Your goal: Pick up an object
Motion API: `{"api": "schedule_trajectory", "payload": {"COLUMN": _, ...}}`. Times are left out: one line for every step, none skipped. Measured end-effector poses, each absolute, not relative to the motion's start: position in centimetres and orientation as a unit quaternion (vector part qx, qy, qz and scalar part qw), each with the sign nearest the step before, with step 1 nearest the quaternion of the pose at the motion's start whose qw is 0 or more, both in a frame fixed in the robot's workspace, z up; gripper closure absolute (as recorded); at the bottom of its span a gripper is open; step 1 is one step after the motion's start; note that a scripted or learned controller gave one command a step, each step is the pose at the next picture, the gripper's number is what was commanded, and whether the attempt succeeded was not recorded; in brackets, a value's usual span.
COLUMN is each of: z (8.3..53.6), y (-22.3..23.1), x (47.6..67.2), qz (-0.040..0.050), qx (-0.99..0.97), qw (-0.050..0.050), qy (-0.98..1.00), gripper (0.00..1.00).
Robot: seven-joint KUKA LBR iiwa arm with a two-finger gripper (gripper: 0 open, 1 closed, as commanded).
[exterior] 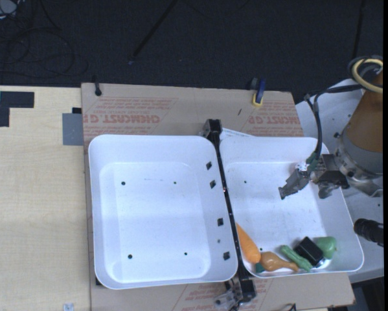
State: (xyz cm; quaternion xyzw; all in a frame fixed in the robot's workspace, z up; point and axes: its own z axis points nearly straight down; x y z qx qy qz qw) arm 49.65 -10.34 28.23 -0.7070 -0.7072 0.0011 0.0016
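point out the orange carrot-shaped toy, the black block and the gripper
orange carrot-shaped toy (247, 243), camera view, middle of its body
black block (308, 251), camera view, its top face
gripper (288, 190), camera view, midway between its fingertips

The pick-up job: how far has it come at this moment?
Done: nothing looks lifted. The orange carrot-shaped toy, green toy and black block lie in the right white bin's near corner. In hand: the hand hangs over bare bin floor, apart from them. Left: reach, grasp, lift.
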Motion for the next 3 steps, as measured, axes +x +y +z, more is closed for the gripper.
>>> {"api": "schedule_trajectory", "payload": {"z": 29.2, "y": -10.4, "x": 49.7, "qz": 0.0018, "qx": -0.707, "qw": 0.003, "qy": -0.707, "gripper": 1.0}}
{"api": "schedule_trajectory", "payload": {"z": 18.2, "y": -1.3, "x": 47.3, "qz": 0.004, "qx": -0.705, "qw": 0.008, "qy": -0.709, "gripper": 1.0}}
{"api": "schedule_trajectory", "payload": {"z": 29.1, "y": 3.4, "x": 51.1, "qz": -0.0037, "qx": -0.705, "qw": -0.002, "qy": -0.709, "gripper": 1.0}}
